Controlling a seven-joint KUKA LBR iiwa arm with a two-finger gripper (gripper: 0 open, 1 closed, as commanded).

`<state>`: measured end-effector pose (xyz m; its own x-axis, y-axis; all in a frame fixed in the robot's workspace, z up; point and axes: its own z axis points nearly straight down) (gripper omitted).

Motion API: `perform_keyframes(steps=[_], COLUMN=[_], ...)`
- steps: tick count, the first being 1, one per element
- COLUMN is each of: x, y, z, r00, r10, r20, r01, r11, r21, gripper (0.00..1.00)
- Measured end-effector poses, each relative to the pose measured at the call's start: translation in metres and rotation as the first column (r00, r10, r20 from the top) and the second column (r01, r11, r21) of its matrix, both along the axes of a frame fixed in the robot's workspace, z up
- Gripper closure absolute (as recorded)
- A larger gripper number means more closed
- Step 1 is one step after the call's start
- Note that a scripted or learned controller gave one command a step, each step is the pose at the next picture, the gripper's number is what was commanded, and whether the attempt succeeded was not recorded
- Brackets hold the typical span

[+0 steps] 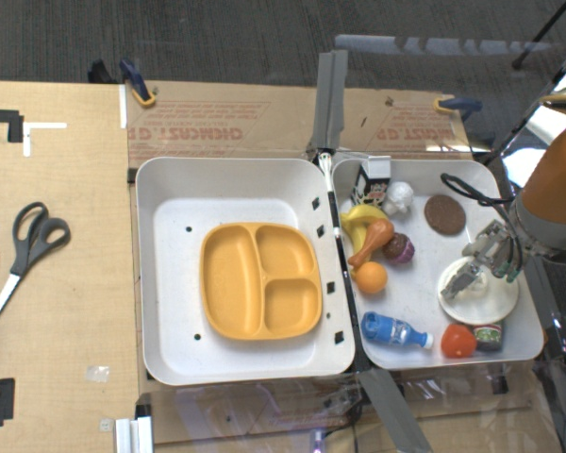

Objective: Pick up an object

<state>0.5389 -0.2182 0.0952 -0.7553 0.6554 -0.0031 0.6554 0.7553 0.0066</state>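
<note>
Scissors point(28, 243) lie nearest the camera's left side, flat on the wooden surface point(66, 347), well apart from both bins. Left bin point(160, 347): one yellow divided plate point(261, 280), centred, nothing else with it. Right bin point(420, 281): along its left wall, a banana point(358, 218), a tan drumstick-shaped toy point(373, 239) lying diagonally, a dark purple ball point(399, 249) and an orange point(370, 276); a blue bottle point(393, 331) near the front edge, long axis left to right; a brown disc point(444, 214) toward the back; a red tomato-like ball point(458, 342) at the front right corner. Hand point(472, 274) sits over a white dish point(481, 295) at the right side of this bin, fingers spread, nothing visible between them. Judgement: the dish is directly under the hand and is the likeliest target; a straight descent onto its near rim would do. Everything else lies to the left or toward the front.
</note>
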Motion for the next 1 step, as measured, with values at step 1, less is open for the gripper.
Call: perform_keyframes(steps=[1], x=[0.0406], y=[0.0796], z=[-0.0068], r00=[0.994], r10=[-0.109], r20=[-0.01], r01=[0.109], r11=[0.994], r21=[-0.003], gripper=[0.0])
